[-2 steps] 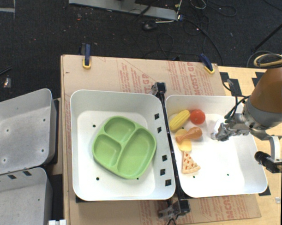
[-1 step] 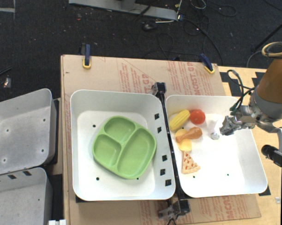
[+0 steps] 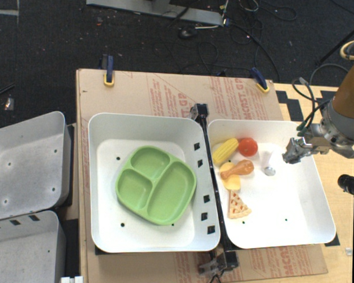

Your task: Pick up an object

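The right bin (image 3: 301, 223) holds toy food along its left side: a yellow corn cob (image 3: 225, 149), a red tomato (image 3: 248, 147), an orange drumstick (image 3: 237, 168), a small yellow piece (image 3: 232, 182) and a waffle-patterned wedge (image 3: 238, 206). A small clear and silver item (image 3: 269, 168) lies just right of the drumstick. My gripper (image 3: 293, 152) hangs over the bin's upper right part, to the right of that small item and apart from all the food. I see nothing in it.
In the left bin (image 3: 100, 182) lies a green divided plate (image 3: 157, 184). A black divider with clips (image 3: 209, 185) runs between the bins. The bench's cardboard edge (image 3: 167, 88) frames both, and grey trays (image 3: 25, 162) sit at far left.
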`<action>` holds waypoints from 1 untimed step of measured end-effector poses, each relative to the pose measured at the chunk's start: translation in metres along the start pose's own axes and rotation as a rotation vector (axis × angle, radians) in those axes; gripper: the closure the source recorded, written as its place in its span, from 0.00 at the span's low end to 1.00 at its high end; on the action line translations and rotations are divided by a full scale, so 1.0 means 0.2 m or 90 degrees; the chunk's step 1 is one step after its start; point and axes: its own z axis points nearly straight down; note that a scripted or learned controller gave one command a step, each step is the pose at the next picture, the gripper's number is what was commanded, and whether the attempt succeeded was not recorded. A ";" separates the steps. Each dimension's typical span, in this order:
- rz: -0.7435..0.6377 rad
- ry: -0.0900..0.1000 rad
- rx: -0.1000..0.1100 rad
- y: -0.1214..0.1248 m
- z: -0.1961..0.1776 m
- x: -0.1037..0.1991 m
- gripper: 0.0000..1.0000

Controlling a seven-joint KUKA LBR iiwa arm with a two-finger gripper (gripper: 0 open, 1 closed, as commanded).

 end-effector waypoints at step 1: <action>-0.002 0.001 0.003 0.04 0.06 0.27 1.00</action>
